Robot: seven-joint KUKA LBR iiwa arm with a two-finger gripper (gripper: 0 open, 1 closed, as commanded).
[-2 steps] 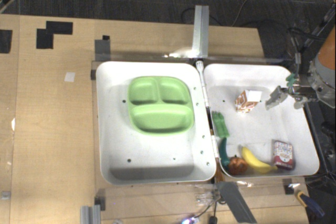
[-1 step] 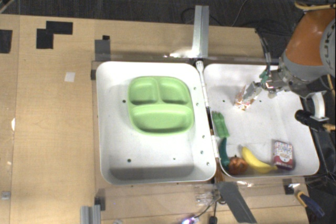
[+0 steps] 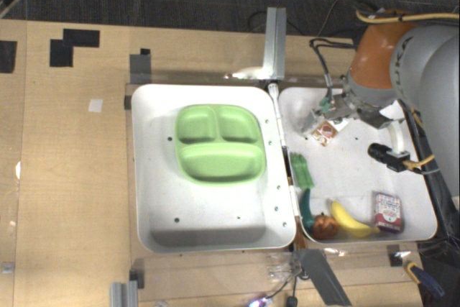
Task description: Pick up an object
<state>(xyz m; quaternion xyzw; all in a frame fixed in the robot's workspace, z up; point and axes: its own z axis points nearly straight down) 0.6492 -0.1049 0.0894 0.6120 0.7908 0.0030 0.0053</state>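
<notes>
Gripper (image 3: 329,110) low over small red-white packet (image 3: 325,131) just left of the arm's wrist, grip state unreadable (light, crinkly, likely slippery; best pinched across the middle).

A light green divided plate (image 3: 219,142) is lying in the white left bin (image 3: 154,176), while the white right bin (image 3: 424,216) is showing a yellow banana (image 3: 350,220), a dark red apple (image 3: 325,226) and a green toy (image 3: 301,172). A small box (image 3: 387,211) is showing red and white print, and a crumpled packet (image 3: 326,131) is showing white with red. The arm (image 3: 420,68) is showing grey with an orange band (image 3: 375,57).
</notes>
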